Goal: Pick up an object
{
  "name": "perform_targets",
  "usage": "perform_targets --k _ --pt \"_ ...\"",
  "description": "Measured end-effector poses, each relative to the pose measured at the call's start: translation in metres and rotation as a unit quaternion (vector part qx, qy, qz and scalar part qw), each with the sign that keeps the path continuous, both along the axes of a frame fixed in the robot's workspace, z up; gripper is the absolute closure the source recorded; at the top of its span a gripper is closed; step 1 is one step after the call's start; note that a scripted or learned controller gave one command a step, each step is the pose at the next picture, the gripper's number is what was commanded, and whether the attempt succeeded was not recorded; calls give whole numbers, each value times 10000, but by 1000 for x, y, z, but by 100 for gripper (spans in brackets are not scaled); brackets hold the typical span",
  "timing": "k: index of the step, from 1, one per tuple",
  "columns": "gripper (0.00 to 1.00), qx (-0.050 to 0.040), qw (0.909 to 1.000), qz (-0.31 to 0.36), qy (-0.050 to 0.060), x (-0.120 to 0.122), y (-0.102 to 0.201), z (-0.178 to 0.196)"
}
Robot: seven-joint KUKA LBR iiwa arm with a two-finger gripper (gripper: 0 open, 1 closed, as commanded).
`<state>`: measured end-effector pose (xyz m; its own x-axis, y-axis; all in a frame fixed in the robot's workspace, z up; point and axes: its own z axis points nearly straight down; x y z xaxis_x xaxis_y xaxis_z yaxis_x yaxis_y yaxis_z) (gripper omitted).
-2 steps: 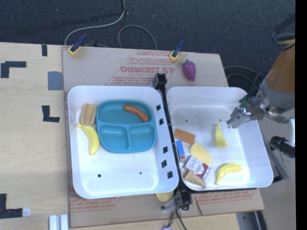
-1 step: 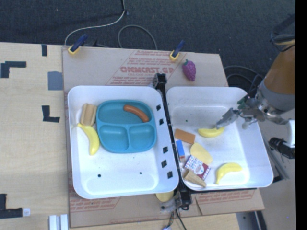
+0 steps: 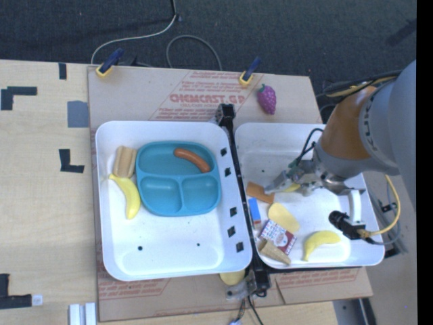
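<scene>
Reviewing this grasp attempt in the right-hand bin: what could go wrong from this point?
1. Clutter: the hand sits low near the divider, where an orange piece, a yellow chip and a red-and-white packet lie close together, so it may nudge or catch a neighbour instead of one item.
2. The orange piece lies against the right bin wall by the divider, leaving little room for a finger.

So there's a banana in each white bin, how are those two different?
The left bin's banana lies along the left edge of the blue tray, running up and down the view; the right bin's banana lies alone near the front corner, more crosswise. The left one looks longer and gently curved; the right one looks shorter and more bent. Both are plain yellow, and both lie flat on a white bin floor.
</scene>
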<state>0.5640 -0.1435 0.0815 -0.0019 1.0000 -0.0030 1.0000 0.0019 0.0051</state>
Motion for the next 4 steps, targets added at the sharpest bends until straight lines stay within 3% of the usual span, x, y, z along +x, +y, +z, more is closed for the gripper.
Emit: perform_targets --k 1,2,3,4 --pt "100 36 10000 5 -37 4 1 20" --pt "0 38 10000 0 -19 2 1 18" --pt "0 4 10000 8 -3 37 33 6" --pt "0 7 10000 5 9 72 46 5"
